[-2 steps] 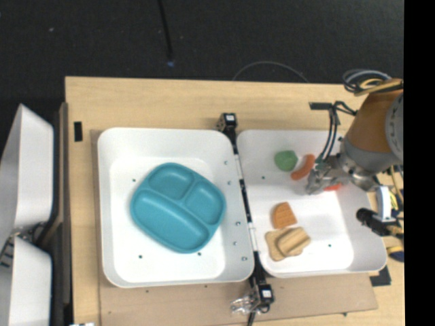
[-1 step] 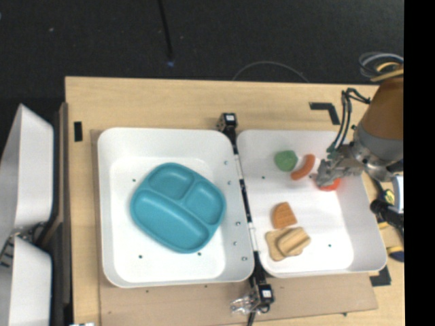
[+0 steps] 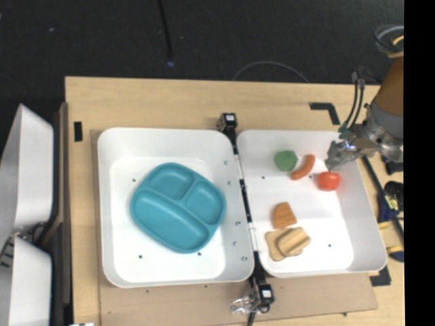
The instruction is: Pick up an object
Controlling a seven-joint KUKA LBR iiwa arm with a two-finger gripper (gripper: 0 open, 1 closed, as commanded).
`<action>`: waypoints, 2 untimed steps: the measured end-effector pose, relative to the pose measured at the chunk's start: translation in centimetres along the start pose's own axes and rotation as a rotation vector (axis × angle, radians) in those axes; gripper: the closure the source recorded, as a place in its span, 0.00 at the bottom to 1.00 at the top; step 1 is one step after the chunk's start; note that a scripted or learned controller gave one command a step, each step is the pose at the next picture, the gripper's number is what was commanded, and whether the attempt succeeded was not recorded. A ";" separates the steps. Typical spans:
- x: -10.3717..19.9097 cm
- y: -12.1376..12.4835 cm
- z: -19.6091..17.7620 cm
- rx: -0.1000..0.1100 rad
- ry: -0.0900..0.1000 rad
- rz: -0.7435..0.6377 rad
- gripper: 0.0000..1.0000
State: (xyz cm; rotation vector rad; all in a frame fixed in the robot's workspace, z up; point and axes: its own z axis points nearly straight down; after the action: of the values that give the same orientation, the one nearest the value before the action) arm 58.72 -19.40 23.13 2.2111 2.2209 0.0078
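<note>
Nearest, in the right bin (image 3: 353, 250): bread (image 3: 287, 242), with a croissant (image 3: 284, 215) just beyond. Farther — tomato (image 3: 329, 180), sausage (image 3: 303, 168), green ball (image 3: 286, 159) close together. Hand (image 3: 339, 155) poised at the tomato's far side, grip impossible to judge. Left bin (image 3: 115, 182) — blue tray (image 3: 177, 206) on its floor.

No text, label, brand, number or sign can be read anywhere.
</note>
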 end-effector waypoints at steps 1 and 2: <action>0.0 0.1 -1.5 0.006 0.002 -0.001 1.00; 5.6 -0.3 -0.7 0.007 0.001 -0.002 1.00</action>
State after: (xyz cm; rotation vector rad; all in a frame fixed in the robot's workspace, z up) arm 58.41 -13.84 23.82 2.2137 2.2271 0.0011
